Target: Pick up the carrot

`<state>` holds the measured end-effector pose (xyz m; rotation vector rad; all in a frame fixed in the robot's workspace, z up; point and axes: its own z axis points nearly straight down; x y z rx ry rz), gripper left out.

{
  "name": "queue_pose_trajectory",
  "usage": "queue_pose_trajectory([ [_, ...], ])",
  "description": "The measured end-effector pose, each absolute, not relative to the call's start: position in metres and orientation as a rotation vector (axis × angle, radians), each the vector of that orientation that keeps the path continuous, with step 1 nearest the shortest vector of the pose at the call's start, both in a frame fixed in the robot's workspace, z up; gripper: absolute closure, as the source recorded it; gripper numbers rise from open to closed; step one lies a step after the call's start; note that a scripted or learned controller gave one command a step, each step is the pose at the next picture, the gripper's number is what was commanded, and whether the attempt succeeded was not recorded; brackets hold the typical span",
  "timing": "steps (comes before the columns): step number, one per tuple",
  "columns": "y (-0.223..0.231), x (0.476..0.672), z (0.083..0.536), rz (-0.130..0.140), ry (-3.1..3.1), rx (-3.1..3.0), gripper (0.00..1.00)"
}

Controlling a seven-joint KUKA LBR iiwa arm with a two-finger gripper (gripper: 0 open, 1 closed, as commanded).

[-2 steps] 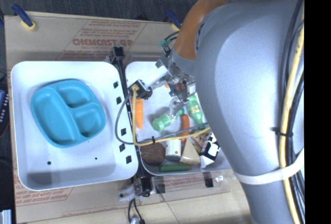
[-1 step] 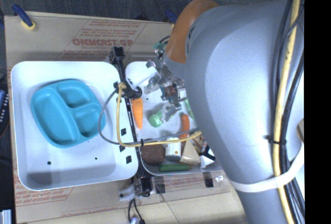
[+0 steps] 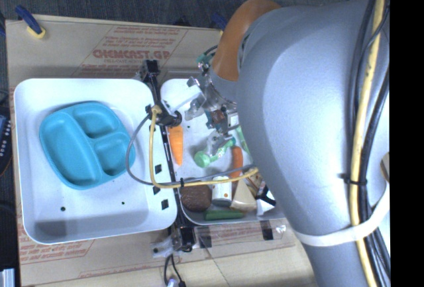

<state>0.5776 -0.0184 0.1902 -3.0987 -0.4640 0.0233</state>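
An orange carrot (image 3: 175, 145) lies lengthwise by the left wall of the right bin (image 3: 173, 90). Nothing touches it. My gripper (image 3: 216, 126) hangs over the middle of that bin, a short way right of the carrot and just above a pale green toy (image 3: 211, 157). A second orange piece (image 3: 236, 158), much like a carrot, lies beside the green toy, partly hidden by the arm. The big grey arm (image 3: 305, 113) with its orange band (image 3: 242, 34) covers the right side of the bin.
The left bin (image 3: 40, 213) holds a blue divided plate (image 3: 85, 143). At the front of the right bin lie a brown round item (image 3: 195, 197), a dark green item (image 3: 223, 215) and a pale block (image 3: 242, 196). A yellow and grey cable (image 3: 154, 153) loops over the divider between the bins.
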Motion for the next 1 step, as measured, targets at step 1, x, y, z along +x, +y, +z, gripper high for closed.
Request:
queue_pose_trajectory([
  [1,-0.0184,0.5776,0.1902,0.023,-0.464,-3.099,0.0],
])
